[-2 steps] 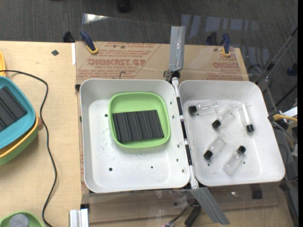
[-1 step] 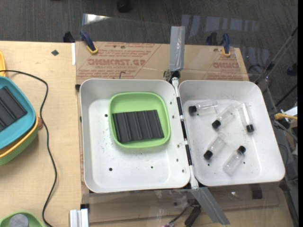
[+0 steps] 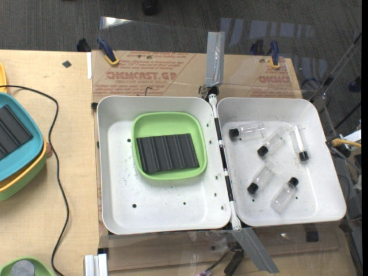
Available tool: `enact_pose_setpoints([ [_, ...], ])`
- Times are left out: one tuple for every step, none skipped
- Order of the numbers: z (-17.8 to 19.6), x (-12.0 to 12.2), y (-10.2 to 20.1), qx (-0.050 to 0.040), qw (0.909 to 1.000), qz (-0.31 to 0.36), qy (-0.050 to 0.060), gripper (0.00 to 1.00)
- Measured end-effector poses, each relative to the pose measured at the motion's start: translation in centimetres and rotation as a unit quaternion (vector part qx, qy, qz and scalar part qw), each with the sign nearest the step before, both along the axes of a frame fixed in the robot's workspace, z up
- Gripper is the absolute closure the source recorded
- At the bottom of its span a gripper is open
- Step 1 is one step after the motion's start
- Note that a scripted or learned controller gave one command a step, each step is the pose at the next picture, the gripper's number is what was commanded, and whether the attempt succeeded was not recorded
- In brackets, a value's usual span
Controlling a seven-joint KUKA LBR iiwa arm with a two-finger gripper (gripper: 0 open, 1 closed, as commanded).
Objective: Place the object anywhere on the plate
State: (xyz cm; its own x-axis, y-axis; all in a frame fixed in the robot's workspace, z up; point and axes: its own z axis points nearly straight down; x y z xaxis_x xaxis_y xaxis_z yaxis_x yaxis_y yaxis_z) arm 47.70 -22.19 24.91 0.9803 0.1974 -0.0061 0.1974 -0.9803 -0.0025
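Note:
A green square plate [image 3: 169,123] sits in the back half of the left white bin [image 3: 115,200]. A dark ribbed insert [image 3: 168,153] lies on the plate. In the right white bin [image 3: 322,171] lie several clear vials with black caps. One vial [image 3: 248,132] is at the back left, another [image 3: 270,144] lies slanted beside it, and a third [image 3: 299,141] is toward the right. Two more vials [image 3: 260,179] [image 3: 284,195] lie nearer the front.
A stack of teal and green dishes [image 3: 17,148] stands at the left edge of the wooden bench, with a black cable [image 3: 57,171] curving past it. Cardboard [image 3: 172,71] held by clamps lies behind the bins. A metal divider [image 3: 214,62] rises between them.

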Motion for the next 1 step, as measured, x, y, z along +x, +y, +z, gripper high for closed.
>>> enact_pose_setpoints([
  [0.27,0.00,-0.04,-0.0002,1.0000,0.001,0.000,0.00],
])
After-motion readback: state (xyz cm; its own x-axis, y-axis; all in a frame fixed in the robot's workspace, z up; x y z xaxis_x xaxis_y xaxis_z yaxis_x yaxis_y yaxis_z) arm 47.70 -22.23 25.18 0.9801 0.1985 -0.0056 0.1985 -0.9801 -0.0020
